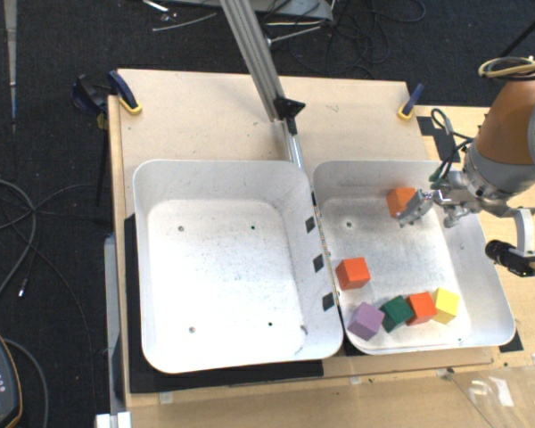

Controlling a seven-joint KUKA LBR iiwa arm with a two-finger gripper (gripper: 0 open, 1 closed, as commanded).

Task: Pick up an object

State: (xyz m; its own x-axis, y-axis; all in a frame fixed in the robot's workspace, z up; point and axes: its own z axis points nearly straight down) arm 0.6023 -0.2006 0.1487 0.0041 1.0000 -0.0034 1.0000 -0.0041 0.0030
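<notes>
— What's sitting on that bench [214,119]?

— 2 white bins, the left bin [218,266] and the right bin [481,283], with black cables trailing over the dark floor [45,52].

— And the claw?

— The gripper [416,210] is hanging in the right bin, touching an orange block [399,201]. I cannot tell if it's gripping. 5 more blocks are lying nearer the front.

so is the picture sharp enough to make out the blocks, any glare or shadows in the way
In the camera view the light is even and soft, with no glare on the right bin and only faint shadows beneath the blocks; the purple block, green block and yellow block read crisply, while the gripper beside the upper orange block looks slightly soft.
</notes>
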